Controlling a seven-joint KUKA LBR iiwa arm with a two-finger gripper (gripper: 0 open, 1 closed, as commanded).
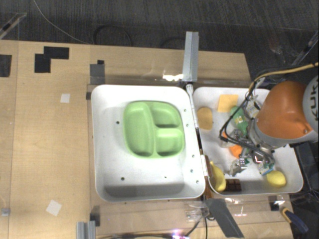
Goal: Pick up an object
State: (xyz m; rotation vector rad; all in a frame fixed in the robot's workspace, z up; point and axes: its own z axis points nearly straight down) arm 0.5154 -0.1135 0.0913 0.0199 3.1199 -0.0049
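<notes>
While the gripper [251, 162] hangs low in the right bin [297, 183], near the lemon [276, 178], I cannot tell its state.

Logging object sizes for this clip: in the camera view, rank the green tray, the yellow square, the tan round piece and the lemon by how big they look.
1. Green tray, by far the largest.
2. Yellow square.
3. Tan round piece and lemon look about alike, so I would not rank them; the tool partly overlaps the lemon.

Pale green tray [152, 128], white bins [107, 178], yellow lemon [275, 179], orange arm band [284, 111]
</notes>
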